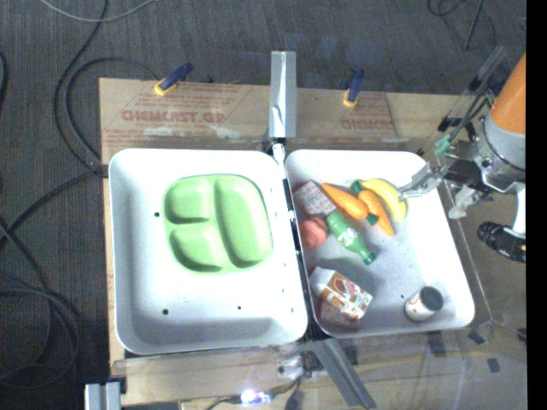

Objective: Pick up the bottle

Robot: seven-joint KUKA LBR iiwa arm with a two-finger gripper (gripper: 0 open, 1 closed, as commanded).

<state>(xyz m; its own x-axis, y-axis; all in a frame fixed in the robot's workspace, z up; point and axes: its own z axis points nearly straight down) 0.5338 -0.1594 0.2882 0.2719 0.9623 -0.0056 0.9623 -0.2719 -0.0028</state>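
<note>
In the right bin (444, 254) the bottle (351, 237) lies on its side near the middle, green, with a white label band, slanting down toward the right. Close around it sit a carrot (347, 200) just above, touching or nearly so, a banana (384, 195) beside the carrot, a reddish round fruit (313, 232) just to its left, and a flat red packet (313, 197) at the upper left. A brown-and-white carton (344, 296) lies near the front, well apart from a small can (422, 303) in the front right corner. The left bin (128, 229) holds a green plate (219, 222) with three moulded compartments, smooth and glossy. The pincer (425, 180) hovers at the right bin's upper right edge, near the banana; its thin metal fingers are blurred, and I cannot tell how far apart they stand or that anything lies between them. The arm (510, 122) is cut off at the frame's right side. Two clamps (173, 77) grip the brown worktop (197, 114) at the back
</note>
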